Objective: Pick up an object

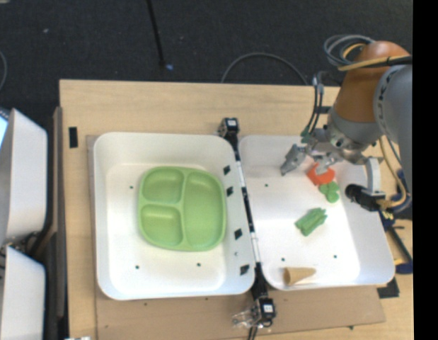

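A: Bins on the bench?
B: Two shallow white ones, side by side: left bin (105, 190), right bin (275, 190).

A: Contents, left bin?
B: One green divided plate (182, 207), with four compartments.

A: Contents, right bin?
B: Four loose items. One green ridged piece (311, 221). One small green piece (331, 192). One orange-red piece (320, 174), touching that small green one. One tan cone (298, 275) near the front rim.

A: Arms?
B: One, carrying one gripper (303, 158).

A: Total loose items, both bins?
B: Five, counting the plate.
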Tool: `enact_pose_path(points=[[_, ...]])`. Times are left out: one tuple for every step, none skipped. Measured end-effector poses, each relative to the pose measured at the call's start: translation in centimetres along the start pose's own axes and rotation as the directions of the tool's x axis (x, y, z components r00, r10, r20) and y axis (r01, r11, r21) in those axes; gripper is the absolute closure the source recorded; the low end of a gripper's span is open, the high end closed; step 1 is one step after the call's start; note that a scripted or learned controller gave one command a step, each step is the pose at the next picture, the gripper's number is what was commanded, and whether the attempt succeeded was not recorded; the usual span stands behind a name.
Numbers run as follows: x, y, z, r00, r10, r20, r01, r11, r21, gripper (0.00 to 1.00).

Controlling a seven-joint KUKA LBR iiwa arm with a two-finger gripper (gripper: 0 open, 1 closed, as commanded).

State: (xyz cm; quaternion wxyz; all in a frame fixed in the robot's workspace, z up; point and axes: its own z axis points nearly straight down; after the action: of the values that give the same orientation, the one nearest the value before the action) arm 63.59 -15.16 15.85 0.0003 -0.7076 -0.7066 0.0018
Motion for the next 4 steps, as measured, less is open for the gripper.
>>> enact_pose_path(points=[[-0.1,0.0,5.3,1.0,0.002,0.0,-0.002,1.0,0.0,0.0],[-0.2,0.2,3.8,1.0,0.004,0.0,-0.004,1.0,-0.008,1.0],[-0.5,0.5,-2.7,1.0,0.0,0.0,0.0,1.0,-0.01,1.0],[-0.6,0.6,-5.8,1.0,-0.003,-0.001,0.003,1.0,-0.008,1.0]])
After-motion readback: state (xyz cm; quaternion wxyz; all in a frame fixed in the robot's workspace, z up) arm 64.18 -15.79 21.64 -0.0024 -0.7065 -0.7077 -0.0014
